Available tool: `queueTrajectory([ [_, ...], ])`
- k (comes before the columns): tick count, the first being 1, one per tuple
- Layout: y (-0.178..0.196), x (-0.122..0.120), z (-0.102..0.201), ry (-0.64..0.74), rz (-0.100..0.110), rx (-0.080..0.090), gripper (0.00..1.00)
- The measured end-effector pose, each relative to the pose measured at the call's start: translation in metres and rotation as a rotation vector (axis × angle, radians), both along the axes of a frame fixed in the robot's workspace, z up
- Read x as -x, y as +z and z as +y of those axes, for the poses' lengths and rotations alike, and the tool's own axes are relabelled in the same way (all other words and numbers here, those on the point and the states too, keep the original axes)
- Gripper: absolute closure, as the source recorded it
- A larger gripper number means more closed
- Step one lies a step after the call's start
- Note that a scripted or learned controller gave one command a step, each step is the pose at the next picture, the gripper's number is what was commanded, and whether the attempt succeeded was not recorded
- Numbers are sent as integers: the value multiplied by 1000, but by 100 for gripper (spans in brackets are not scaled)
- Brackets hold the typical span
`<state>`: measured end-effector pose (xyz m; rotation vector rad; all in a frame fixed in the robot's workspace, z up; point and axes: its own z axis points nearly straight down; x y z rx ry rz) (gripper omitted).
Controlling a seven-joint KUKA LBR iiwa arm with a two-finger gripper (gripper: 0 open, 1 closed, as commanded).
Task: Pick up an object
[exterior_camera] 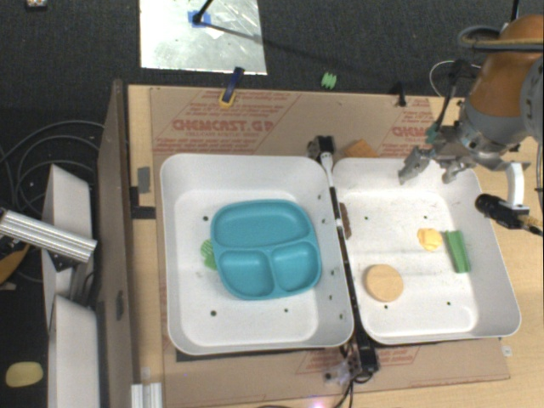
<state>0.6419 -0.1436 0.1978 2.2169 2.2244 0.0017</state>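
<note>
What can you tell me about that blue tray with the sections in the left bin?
The blue tray is a sectioned plate, light blue with a smooth, plastic look and rounded corners. It has three compartments: one long one across the far side and two smaller ones nearer the camera. It lies flat, right side up and slightly turned, near the middle of the left bin. Nothing sits in its compartments. A small green thing peeks out at its left edge, mostly hidden.

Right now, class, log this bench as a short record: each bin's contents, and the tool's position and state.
left bin: blue divided tray, small green item at the tray's left edge
right bin: round tan disc, yellow piece, green stick
tool: over right bin's far edge, fingers spread, nothing between them
</note>
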Motion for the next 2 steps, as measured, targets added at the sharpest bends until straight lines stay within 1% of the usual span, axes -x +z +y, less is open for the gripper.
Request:
queueTrajectory([
  [1, -119, 34, -52, -7, 6, 0, 0],
  [2, -10, 41, -56, -4, -8, 3, 0],
])
